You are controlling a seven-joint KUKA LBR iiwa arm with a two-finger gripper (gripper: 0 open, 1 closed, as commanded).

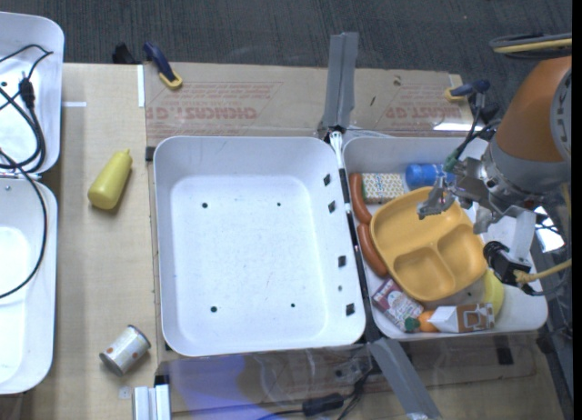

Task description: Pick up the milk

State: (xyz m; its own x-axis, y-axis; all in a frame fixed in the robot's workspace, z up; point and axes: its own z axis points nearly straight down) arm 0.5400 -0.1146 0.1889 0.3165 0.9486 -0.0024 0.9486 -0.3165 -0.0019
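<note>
The milk, a small white carton with a brown end, lies on its side at the near edge of the right bin. It sits just below a yellow divided plate. My gripper hangs over the plate's far rim, well behind the milk and apart from it. Nothing shows between its fingers. The grey arm with its orange band comes in from the right and covers the bin's far right corner.
The right bin also holds two hot dogs, a blue bottle, a red packet, a carrot and a banana. The left bin stands beside it. A mustard bottle and a can lie on the bench.
</note>
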